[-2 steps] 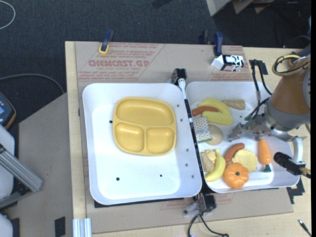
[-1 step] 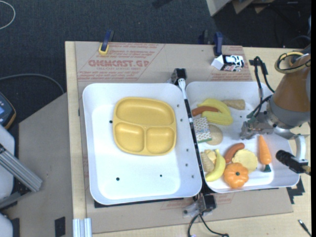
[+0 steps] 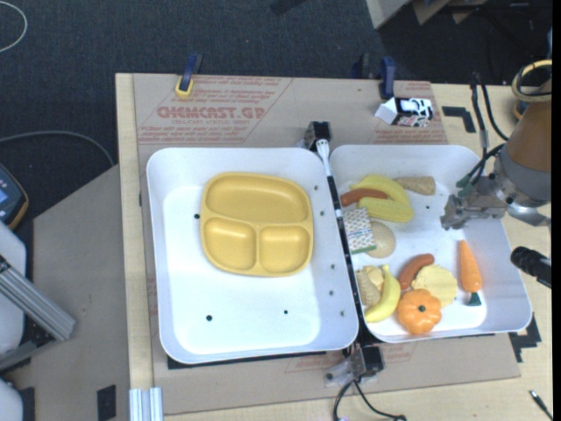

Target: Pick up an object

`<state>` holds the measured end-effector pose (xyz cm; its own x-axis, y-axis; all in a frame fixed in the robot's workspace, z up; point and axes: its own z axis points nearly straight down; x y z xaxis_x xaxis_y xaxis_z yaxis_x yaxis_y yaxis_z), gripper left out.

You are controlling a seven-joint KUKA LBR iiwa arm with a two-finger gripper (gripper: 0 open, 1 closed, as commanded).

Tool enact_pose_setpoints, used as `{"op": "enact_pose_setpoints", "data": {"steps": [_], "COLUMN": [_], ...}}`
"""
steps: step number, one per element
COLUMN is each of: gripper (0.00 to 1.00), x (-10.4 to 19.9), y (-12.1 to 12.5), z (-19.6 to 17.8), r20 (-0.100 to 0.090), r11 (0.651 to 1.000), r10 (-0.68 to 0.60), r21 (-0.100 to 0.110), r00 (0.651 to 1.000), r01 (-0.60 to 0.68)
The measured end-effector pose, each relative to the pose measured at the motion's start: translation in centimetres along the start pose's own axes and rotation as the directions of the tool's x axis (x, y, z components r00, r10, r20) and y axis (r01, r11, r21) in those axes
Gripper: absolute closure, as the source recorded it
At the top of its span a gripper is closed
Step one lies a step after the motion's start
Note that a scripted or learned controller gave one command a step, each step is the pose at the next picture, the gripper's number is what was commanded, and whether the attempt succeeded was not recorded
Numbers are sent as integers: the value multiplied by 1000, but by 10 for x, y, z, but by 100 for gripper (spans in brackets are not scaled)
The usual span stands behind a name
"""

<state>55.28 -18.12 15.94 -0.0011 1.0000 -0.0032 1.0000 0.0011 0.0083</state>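
Pretty clearly a robotics lab, not a kitchen. The tabletop [image 3: 263, 95] is a sheet of cardboard-looking board with "CHEMCAST" printed on it, held down by clamps [image 3: 186, 77]. Two white bins [image 3: 166, 235] are fixed side by side on it, cables [image 3: 53, 139] trail across dark carpet [image 3: 131, 16], and the food [image 3: 386, 202] in the right bin looks like plastic toys.

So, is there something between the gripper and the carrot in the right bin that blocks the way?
Nothing visible does. The gripper hangs over bare bin floor at the right bin's right side, and the carrot lies just below it in the picture, apart from the other toy food, with only white floor between them.
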Motion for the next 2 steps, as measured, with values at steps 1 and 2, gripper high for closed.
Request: {"op": "enact_pose_setpoints", "data": {"steps": [1, 2], "gripper": [100, 100], "x": [5, 5], "y": [11, 12], "z": [-56, -66], "r20": [0, -1], "r11": [1000, 1000], "r10": [-1, 0], "r21": [0, 4], "r00": [1000, 1000], "r01": [1, 0]}}
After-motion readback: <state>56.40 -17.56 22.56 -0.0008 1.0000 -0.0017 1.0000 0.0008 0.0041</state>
